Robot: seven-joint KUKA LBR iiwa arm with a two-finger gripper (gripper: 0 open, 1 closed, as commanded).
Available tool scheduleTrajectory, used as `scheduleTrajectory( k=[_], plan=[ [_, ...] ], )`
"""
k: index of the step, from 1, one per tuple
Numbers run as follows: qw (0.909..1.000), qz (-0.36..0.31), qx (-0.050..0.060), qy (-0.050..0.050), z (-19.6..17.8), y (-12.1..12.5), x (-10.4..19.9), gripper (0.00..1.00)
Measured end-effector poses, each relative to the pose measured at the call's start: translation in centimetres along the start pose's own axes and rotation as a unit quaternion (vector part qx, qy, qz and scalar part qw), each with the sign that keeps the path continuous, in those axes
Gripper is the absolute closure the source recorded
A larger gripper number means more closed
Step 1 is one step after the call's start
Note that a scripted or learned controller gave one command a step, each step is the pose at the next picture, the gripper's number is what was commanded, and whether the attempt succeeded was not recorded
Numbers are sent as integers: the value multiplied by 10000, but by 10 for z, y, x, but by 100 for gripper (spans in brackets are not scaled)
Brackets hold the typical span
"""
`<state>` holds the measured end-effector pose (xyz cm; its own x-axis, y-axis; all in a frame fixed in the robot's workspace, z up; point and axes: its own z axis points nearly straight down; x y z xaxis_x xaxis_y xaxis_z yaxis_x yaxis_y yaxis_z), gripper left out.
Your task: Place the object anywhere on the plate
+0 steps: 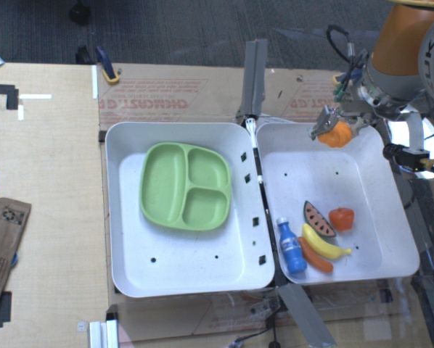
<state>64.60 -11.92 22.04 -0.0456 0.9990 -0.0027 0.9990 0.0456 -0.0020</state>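
The wooden surface point(50, 216) carries two shallow white bins side by side, with a sheet of printed cardboard point(173, 93) lying behind them. The left bin point(130, 267) holds a light green plate point(186, 187) with three compartments, set toward the bin's far half and with nothing resting in it. The right bin point(391, 252) sits touching the left one along a shared edge with black clips. The grey arm point(406, 42) with its orange band reaches in from the right and hangs over the far right corner of the right bin. Its gripper point(332, 127) has its fingers clamped on a small orange object point(338, 135), which is lifted above the bin's back rim and well apart from the plate. In the near part of the right bin lies a cluster of toy foods: a blue bottle point(291, 249) just beside the left wall, a yellow banana point(324, 242) lying across an orange carrot point(316, 256), a watermelon slice point(319, 217) touching the banana's upper end, and a red tomato-like piece point(341, 218) just beside the slice.
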Motion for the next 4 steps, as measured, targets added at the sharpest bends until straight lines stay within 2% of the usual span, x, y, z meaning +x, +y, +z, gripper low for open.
scheduleTrajectory(
  k=[1,2,3,4],
  plan=[
    [9996,296,14,10,31,-52,91,100],
    [9947,1028,21,8,30,-69,154,100],
    [9997,-261,9,6,30,-65,207,100],
    [9997,-259,9,6,30,-65,207,0]
  ],
)
